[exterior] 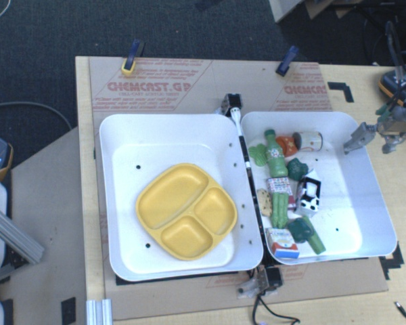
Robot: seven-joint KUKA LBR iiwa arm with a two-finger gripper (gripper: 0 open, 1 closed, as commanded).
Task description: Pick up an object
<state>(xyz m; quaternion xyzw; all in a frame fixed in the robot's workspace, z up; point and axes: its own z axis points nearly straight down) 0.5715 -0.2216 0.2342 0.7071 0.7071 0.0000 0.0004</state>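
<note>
The right bin (pixel 365 202) holds a loose pile along its left side. In it are a green bottle (pixel 274 153), a small white can (pixel 310 141) with an orange item beside it, a black-and-white toy (pixel 310 196), a long green piece (pixel 279 207), a dark green item (pixel 303 231) and a small printed carton (pixel 283 243). My gripper (pixel 375 139) hovers over the bin's upper right rim, well to the right of the pile. Its fingers (pixel 358 138) are spread apart with nothing between them.
The left bin (pixel 122 147) holds a yellow divided plate (pixel 187 210). A black divider strip (pixel 247 168) runs between the two bins. Clamps (pixel 130 58) grip the board's far edge. The right half of the right bin is bare white floor.
</note>
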